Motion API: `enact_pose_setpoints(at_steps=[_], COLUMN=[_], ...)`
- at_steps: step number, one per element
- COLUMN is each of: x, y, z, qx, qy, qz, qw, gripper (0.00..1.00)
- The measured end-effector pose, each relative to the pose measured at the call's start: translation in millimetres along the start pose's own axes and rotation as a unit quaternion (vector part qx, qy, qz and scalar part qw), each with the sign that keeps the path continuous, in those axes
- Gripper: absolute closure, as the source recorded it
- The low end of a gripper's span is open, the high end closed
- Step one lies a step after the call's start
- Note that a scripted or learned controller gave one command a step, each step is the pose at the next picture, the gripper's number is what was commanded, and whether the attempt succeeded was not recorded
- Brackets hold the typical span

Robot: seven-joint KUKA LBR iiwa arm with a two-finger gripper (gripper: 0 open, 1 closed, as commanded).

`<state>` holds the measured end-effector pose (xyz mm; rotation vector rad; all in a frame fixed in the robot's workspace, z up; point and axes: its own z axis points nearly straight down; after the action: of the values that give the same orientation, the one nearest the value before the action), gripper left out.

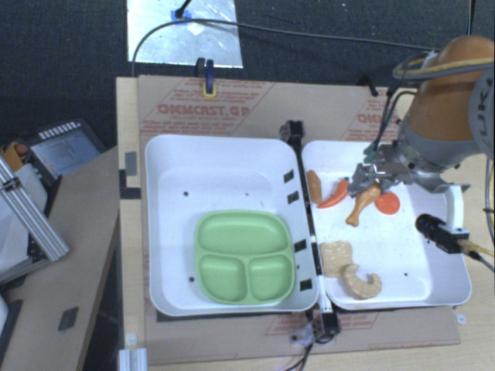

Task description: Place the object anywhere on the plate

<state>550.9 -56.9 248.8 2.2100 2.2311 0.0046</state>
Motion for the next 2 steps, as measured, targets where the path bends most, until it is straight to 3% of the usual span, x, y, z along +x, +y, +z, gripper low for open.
enact_pose_setpoints(at_steps=[2], x=[94.3], y=[27.7], z=[5.5], qx=[0.0], qy=[0.0], qz=[0.0], qw=[1.0], gripper=[1.0])
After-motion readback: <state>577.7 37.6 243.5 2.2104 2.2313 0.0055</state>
